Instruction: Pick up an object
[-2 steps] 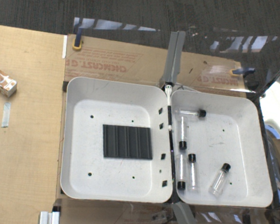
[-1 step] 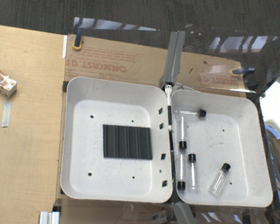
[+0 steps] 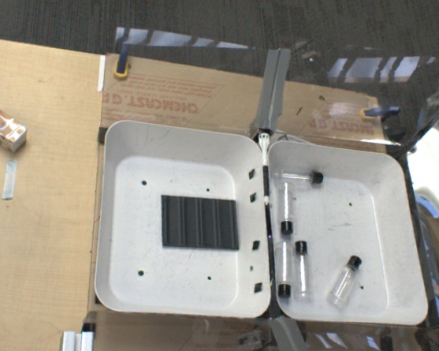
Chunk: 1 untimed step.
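Gripper state cannot be told. Left shallow white bin [image 3: 112, 277] holds a black ribbed rectangular panel [image 3: 199, 223]; right shallow white bin [image 3: 403, 233] holds several clear black-capped vials [image 3: 342, 283].

red mirrored lettering on cardboard sheet [image 3: 166, 97], unreadable

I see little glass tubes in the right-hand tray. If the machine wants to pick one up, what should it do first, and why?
Probably swing in over the right tray and line up above the lone tube near its front. That tube lies apart from the others, while the rest crowd along the left wall, which would likely make them harder to grab.
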Tool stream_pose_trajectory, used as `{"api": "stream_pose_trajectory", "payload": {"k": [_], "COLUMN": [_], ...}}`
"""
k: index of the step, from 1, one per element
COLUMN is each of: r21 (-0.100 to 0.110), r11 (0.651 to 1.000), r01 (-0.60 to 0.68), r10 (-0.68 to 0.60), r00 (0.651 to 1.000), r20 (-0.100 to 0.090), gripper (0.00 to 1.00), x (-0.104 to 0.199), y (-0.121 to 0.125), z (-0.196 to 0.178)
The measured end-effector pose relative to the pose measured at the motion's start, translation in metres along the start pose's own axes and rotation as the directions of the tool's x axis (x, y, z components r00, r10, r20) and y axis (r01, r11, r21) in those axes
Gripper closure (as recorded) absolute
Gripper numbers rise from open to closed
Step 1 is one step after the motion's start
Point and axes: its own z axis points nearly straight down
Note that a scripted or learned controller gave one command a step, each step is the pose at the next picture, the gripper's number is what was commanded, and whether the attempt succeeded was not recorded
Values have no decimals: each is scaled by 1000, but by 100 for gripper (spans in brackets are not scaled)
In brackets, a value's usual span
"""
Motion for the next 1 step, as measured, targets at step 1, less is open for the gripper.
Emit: {"api": "stream_pose_trajectory", "payload": {"k": [1], "r21": [0], "r11": [1000], "r01": [0], "r10": [0], "r00": [1000], "r20": [0], "gripper": [0], "x": [0], "y": [0], "z": [0]}}
